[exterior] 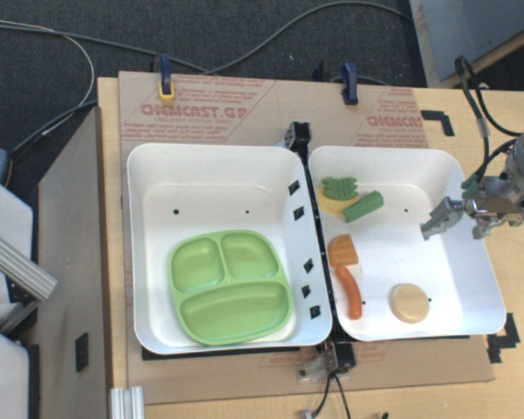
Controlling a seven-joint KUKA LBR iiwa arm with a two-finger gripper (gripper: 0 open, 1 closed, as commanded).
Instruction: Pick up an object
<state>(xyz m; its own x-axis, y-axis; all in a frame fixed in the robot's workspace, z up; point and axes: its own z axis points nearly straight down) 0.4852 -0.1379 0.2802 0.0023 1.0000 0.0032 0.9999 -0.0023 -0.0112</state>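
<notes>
Reaching to pick from the right bin (472,260).
Claw (450,216) open, empty, at bin's right edge; best lowered squarely over the tan disc (410,303).

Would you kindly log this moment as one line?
gripper: over right bin, right side | held: nothing visible | nearest: tan disc | left bin: green tray

The arm's wrist (506,201) looks grey metal, a dull silvery finger (438,219) jutting out (black cables (473,103) trail above).
</notes>
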